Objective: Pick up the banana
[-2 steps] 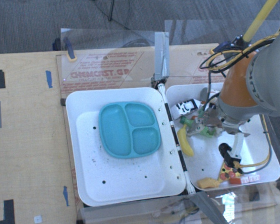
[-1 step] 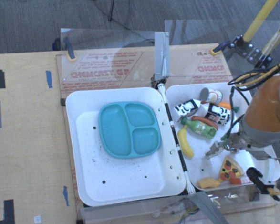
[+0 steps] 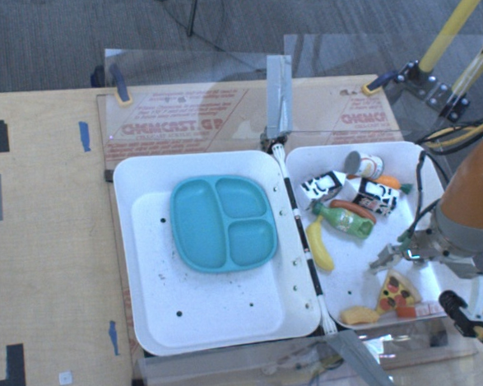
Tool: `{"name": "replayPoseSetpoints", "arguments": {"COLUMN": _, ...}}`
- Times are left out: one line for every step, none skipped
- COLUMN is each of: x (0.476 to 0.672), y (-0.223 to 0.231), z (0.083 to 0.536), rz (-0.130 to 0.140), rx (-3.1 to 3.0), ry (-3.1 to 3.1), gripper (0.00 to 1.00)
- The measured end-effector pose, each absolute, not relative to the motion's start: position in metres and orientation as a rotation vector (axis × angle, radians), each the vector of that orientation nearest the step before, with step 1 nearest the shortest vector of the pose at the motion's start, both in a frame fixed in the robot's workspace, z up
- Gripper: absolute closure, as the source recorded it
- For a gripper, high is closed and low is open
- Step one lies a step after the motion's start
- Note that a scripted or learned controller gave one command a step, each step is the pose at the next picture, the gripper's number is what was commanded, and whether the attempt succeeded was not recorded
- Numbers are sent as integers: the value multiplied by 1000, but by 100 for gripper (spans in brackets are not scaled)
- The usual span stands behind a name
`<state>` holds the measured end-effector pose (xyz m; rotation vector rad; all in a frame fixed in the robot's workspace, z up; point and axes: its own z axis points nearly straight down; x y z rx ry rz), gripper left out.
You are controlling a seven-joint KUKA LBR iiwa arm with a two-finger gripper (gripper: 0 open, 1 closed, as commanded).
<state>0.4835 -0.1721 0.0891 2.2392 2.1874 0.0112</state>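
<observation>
Because the small yellow plastic banana (image 3: pixel 319 247) lies against the left wall of the right-hand shallow white bin (image 3: pixel 336 158), beside a green bottle (image 3: pixel 343 220), it is hard to straddle. Reaching from the right, the grey arm's jaws (image 3: pixel 384 258) hang well apart from it, over bare bin floor (open or closed, I cannot tell).

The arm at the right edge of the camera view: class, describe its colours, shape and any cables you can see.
The arm is rounded, with an orange band above a grey wrist section. The gripper is small, grey and metallic. Thin black cables loop beside the arm.
</observation>
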Motion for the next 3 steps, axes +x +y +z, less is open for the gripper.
{"name": "replayPoseSetpoints", "arguments": {"x": 558, "y": -113, "z": 89, "rz": 12, "rx": 2116, "ry": 2305, "gripper": 0}}
{"name": "replayPoseSetpoints", "arguments": {"x": 498, "y": -105, "z": 90, "rz": 12, "rx": 2374, "ry": 2042, "gripper": 0}}
{"name": "replayPoseSetpoints", "arguments": {"x": 498, "y": -107, "z": 100, "rz": 8, "rx": 2371, "ry": 2035, "gripper": 100}}
